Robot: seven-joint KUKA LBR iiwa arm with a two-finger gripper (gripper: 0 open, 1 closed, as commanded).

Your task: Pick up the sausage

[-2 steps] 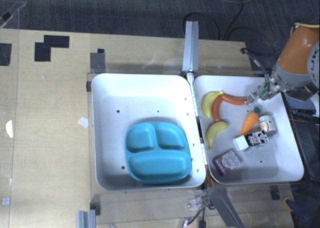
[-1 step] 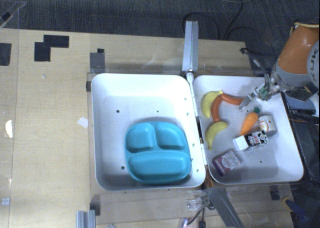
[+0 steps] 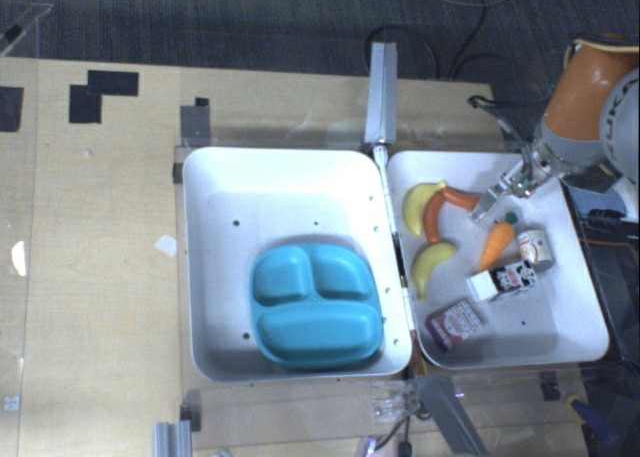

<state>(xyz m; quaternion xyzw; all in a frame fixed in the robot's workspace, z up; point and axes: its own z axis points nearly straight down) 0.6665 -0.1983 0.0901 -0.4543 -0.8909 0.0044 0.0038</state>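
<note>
While the gripper [image 3: 497, 200] hung at the upper right, its fingers' state impossible to tell, the sausage [image 3: 445, 208] lay just left of it.

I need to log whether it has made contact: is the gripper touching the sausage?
Cannot tell. In the camera view the gripper sits at the sausage's right end, but no contact or gap shows plainly.

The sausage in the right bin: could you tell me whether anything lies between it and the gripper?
Nothing visible does. The gripper hangs right at the sausage's right end. A banana lies against the sausage's left side, another banana lies below it, and the carrot lies below the gripper, all out of the path.
</note>
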